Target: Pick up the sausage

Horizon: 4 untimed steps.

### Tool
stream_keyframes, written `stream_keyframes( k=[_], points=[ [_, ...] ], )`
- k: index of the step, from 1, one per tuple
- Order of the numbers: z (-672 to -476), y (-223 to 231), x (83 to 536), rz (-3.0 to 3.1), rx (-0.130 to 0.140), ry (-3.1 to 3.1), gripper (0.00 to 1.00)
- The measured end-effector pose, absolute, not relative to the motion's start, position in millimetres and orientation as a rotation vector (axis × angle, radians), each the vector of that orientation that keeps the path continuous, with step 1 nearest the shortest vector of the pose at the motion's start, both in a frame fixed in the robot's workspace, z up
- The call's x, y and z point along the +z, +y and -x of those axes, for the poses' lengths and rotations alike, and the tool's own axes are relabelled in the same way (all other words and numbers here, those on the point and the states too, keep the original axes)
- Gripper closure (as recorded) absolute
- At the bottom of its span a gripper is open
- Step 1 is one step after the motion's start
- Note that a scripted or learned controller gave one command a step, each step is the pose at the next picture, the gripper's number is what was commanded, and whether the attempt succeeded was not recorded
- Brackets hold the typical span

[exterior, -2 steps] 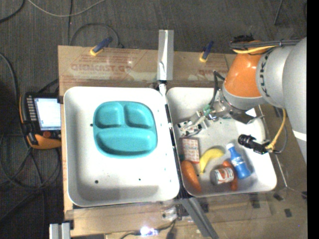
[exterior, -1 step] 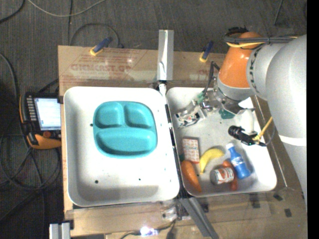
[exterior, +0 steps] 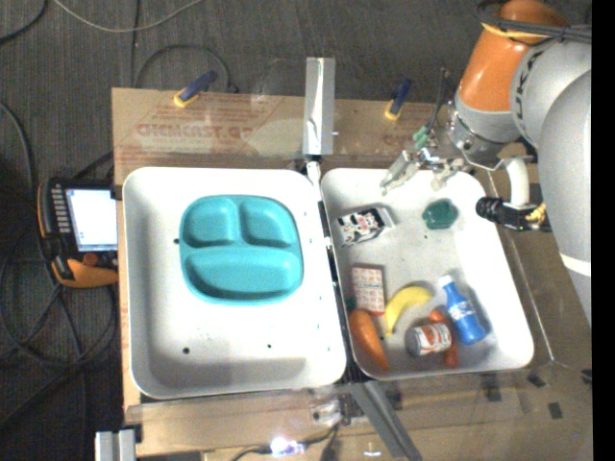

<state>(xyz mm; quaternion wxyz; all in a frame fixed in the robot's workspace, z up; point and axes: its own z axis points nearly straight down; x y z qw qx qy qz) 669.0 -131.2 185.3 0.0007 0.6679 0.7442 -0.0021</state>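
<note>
On the left I see the teal tray (exterior: 240, 248) in its bin. In the right bin, the sausage (exterior: 367, 339) lies at the near-left corner beside the banana (exterior: 405, 305). My pincer (exterior: 411, 165) hovers released over the far rim, well apart. I'm in the approach; next comes travel toward the sausage, then descent.

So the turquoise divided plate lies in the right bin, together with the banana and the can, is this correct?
Not quite: the camera view shows the turquoise divided plate in the left bin. The banana and the can lie in the right bin.
</note>
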Motion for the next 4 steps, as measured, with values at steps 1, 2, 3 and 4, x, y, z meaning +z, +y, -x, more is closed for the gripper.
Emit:
stream_keyframes(
  k=[1,2,3,4],
  points=[
    [-581.3,-104.7,92.3,-2.053,0.004,2.373,0.0],
    [-597.0,-100.9,90.2,-2.051,0.007,2.368,0.0],
    [-634.8,-115.2,89.4,-2.19,0.008,2.244,0.0],
    [-592.4,-104.0,90.3,-2.33,0.015,2.088,0.0]
  ],
)
